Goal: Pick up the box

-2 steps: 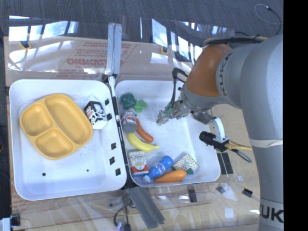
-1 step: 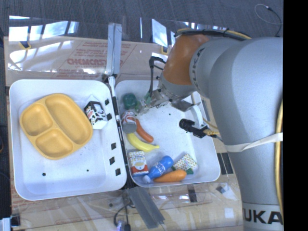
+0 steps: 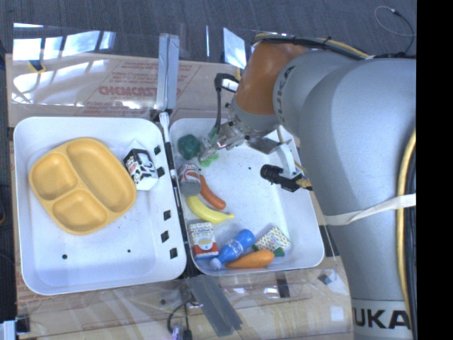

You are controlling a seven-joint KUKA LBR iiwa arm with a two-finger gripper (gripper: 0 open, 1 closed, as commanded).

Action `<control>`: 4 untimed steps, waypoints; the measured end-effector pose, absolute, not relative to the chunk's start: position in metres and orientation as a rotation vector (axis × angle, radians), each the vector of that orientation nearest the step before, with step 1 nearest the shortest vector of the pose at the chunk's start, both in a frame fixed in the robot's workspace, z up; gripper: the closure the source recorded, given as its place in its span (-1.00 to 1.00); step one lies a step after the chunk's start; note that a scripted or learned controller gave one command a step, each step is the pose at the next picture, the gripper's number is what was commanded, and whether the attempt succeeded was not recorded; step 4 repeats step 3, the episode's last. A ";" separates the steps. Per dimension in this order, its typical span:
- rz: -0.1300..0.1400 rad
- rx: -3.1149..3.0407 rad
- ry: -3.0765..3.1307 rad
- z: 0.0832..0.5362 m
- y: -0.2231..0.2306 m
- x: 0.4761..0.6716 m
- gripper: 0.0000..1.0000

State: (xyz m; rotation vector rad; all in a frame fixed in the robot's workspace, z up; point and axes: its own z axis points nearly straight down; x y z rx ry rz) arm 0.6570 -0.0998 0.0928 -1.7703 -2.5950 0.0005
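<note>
A small red and white juice box (image 3: pixel 202 238) lies at the front left of the right bin (image 3: pixel 304 218). Near that bin's front right corner sits a small patterned box (image 3: pixel 272 239). A black and white carton (image 3: pixel 141 167) leans on the right side of the left bin (image 3: pixel 85 261), beside the yellow plate. My gripper (image 3: pixel 214 140) is low over the back left of the right bin, right beside a dark green object (image 3: pixel 189 146) and well behind both boxes. No box is in its grasp.
A yellow divided plate (image 3: pixel 79 183) fills the left bin's back left. The right bin also holds a can (image 3: pixel 190 178), an orange sausage-shaped toy (image 3: pixel 212 195), a banana (image 3: pixel 207 211), a blue bottle (image 3: pixel 236 246) and a carrot (image 3: pixel 249 260). The big grey arm (image 3: pixel 340 140) overhangs the right side.
</note>
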 end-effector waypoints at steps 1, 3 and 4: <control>0.000 -1.766 -2.599 0.104 -0.100 0.658 1.00; 0.004 -1.853 -2.533 0.133 -0.097 0.653 1.00; 0.004 -1.853 -2.533 0.133 -0.097 0.653 1.00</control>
